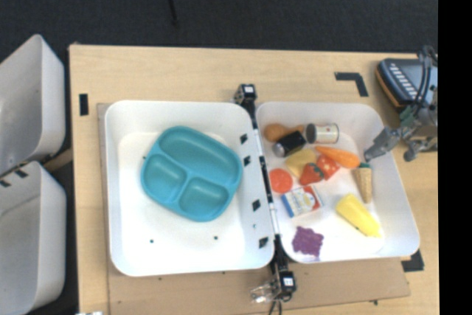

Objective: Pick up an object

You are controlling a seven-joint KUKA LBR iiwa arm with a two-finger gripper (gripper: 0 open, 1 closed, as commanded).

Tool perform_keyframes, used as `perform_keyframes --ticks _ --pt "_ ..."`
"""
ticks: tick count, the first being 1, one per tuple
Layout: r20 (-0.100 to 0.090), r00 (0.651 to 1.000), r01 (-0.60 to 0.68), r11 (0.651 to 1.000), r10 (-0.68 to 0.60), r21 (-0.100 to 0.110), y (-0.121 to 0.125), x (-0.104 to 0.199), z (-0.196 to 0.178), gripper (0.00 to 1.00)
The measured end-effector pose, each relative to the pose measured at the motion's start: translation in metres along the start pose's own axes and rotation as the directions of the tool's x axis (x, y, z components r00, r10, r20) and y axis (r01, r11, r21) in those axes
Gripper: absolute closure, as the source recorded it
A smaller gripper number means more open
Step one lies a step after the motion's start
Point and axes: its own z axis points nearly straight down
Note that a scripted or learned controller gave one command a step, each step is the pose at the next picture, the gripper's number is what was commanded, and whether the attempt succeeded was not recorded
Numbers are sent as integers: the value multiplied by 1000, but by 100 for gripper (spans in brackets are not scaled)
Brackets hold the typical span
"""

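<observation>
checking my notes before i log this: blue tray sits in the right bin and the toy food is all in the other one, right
Not quite. The camera view shows the blue tray in the left bin, not the right one. The toy food, such as the corn and the grapes, is all in the other bin, as you said.

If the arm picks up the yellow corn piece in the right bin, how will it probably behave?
The yellow corn piece looks like moulded plastic, so probably stiff and light. Its rounded, elongated shape suggests that it may roll or slip sideways if pushed. It lies apart from the purple grapes, so a grasp seems unobstructed.
</observation>
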Motion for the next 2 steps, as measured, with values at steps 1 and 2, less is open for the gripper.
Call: perform_keyframes --ticks 1,2 --pt "3 1000 3 1000 -3 -9 2 1 -5 0" --pt "1 1000 2 1000 -2 -4 0 -7 59 0"
